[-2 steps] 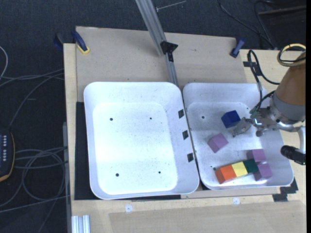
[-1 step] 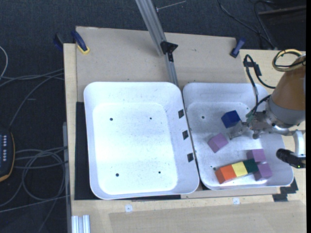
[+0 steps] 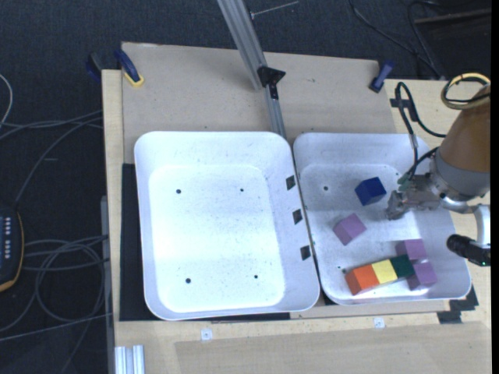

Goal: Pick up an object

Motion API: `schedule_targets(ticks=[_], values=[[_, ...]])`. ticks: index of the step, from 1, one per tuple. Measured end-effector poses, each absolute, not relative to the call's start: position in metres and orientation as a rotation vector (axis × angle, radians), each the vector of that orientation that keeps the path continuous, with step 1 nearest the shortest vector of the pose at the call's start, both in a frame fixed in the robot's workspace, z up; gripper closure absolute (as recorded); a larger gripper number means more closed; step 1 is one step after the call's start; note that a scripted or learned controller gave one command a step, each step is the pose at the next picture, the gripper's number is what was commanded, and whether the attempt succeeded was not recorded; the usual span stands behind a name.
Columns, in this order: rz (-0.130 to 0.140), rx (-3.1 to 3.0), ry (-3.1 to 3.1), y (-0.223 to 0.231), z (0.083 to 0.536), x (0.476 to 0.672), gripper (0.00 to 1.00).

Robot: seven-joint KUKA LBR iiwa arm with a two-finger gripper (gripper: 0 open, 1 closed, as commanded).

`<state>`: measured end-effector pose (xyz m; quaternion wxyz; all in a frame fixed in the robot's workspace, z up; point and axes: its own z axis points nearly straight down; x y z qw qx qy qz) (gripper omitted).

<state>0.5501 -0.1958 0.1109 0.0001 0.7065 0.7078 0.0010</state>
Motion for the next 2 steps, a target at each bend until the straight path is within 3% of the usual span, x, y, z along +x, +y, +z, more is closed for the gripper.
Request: schedule_targets(ticks=[2], values=[[0.005, 2.215, 2.219, -0.199, 0.205, 0.545, 1.00]])
